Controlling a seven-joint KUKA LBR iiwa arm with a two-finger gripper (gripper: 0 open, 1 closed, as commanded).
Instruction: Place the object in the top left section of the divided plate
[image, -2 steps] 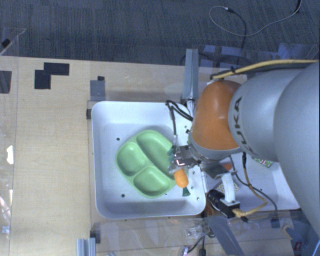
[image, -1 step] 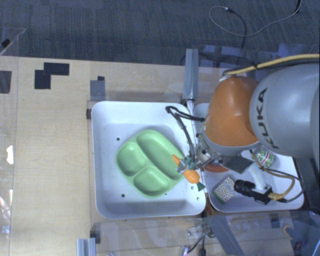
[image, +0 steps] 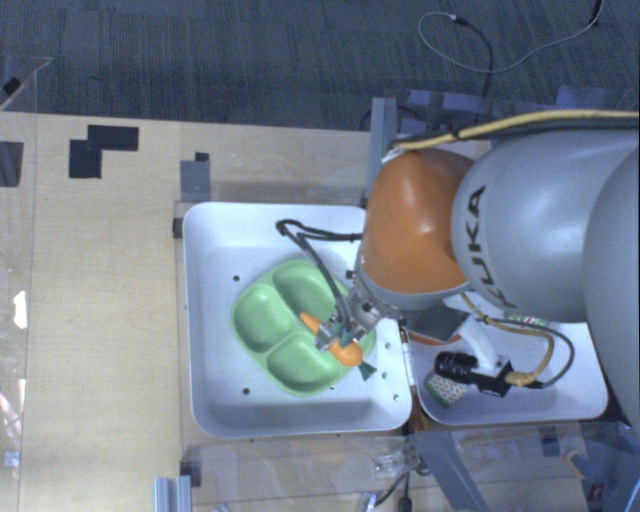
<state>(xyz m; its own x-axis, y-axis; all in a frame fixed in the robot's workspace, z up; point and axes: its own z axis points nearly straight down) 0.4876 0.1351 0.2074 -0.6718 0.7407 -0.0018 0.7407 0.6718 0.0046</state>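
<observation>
I am the gripper (image: 340, 335), hanging over the right-hand edge of the green divided plate (image: 262, 315), right where its three compartments meet near the rim. The wrist above me hides much of my tips, so I cannot tell how far open I am, or whether I really have hold of anything.

The orange object (image: 347, 353) sits directly under me at the plate's right rim. It is touching or just over the edge of the lower compartment (image: 300, 367). A thin orange sliver (image: 310, 322) shows just inside the plate, on the ridge between the compartments. I cannot tell whether it belongs to the same object.

The plate's upper compartment (image: 300, 285) and its left compartment (image: 258, 318) show bare green. A small dark green scrap (image: 366, 370) lies just off the plate's lower right rim, on the floor of the left bin (image: 215, 400), which holds the plate. The right bin (image: 575, 405) lies beyond the plate's right side, and the arm's orange band (image: 410, 235) looms above the plate's upper right.
</observation>
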